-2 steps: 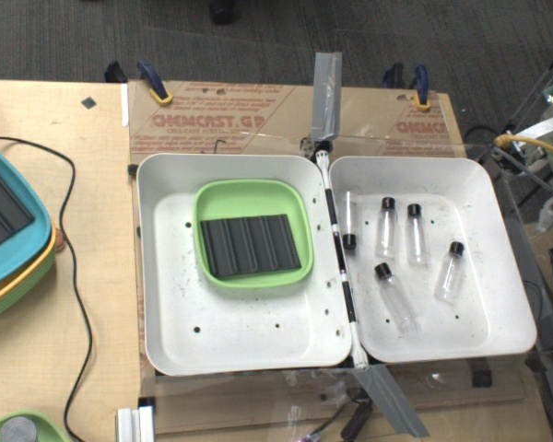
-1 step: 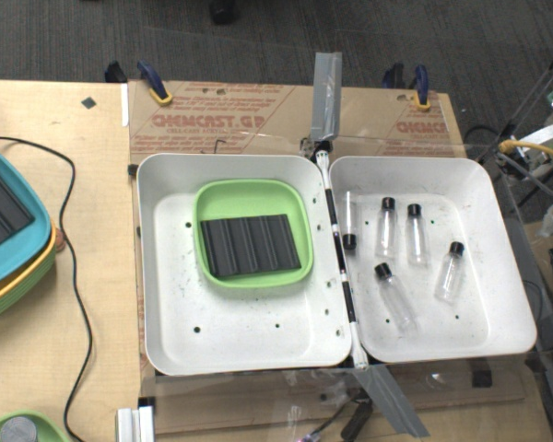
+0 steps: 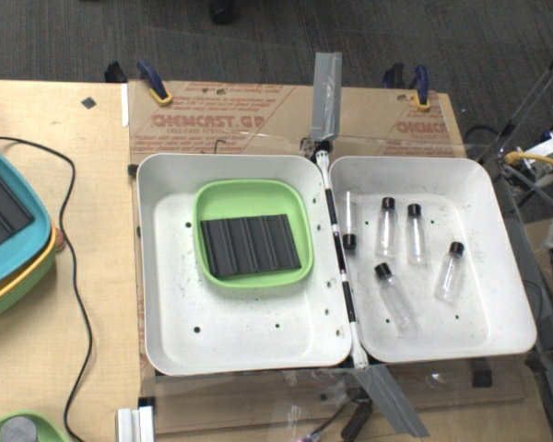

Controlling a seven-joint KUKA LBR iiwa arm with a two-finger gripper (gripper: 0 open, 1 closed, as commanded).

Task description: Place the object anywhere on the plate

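Jaw state cannot be told; vials lie in the right bin, apart from the plate.

Five clear plastic vials with black caps [image 3: 414, 235] lie loose on the floor of the shallow white right-hand bin [image 3: 484, 325], one of them close against the wall shared with the neighbouring bin. None touches the plate. The light green square plate with rounded corners [image 3: 253, 195] sits flat in the far half of the shallow white left-hand bin [image 3: 166, 284]. A dark grey ribbed rectangular slab [image 3: 249, 245] rests on the plate, slightly skewed.
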